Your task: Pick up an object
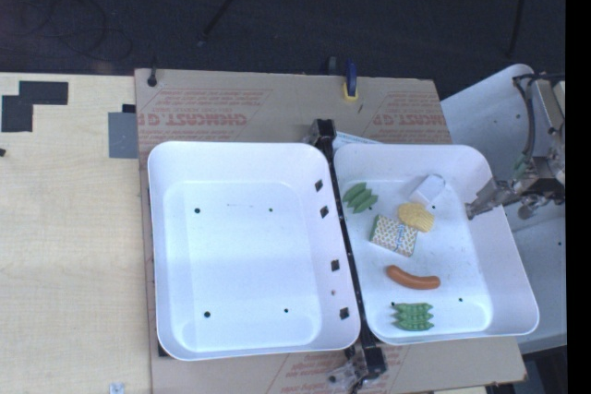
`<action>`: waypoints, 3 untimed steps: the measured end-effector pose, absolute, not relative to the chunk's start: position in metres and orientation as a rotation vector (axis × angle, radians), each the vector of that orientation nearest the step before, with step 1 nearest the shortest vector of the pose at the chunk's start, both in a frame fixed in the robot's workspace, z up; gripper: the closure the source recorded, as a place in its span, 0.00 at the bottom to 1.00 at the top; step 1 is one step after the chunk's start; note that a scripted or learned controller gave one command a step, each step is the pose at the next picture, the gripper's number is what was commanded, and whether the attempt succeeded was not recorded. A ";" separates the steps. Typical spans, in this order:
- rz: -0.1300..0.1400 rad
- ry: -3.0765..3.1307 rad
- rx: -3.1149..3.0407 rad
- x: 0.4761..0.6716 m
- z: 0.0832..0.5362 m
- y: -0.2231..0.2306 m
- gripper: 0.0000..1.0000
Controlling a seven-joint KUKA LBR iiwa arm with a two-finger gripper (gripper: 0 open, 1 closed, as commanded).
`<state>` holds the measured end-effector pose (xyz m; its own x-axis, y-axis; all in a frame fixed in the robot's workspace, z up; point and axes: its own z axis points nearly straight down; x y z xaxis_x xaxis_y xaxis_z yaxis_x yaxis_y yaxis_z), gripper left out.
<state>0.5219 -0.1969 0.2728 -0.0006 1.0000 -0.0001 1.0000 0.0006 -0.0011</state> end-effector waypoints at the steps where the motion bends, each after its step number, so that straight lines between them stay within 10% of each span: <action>1: 0.002 -2.221 -2.219 0.522 0.282 -0.198 1.00; 2: -0.012 -2.233 -2.222 0.475 0.411 -0.148 1.00; 3: -0.008 -2.233 -2.219 0.477 0.500 -0.098 1.00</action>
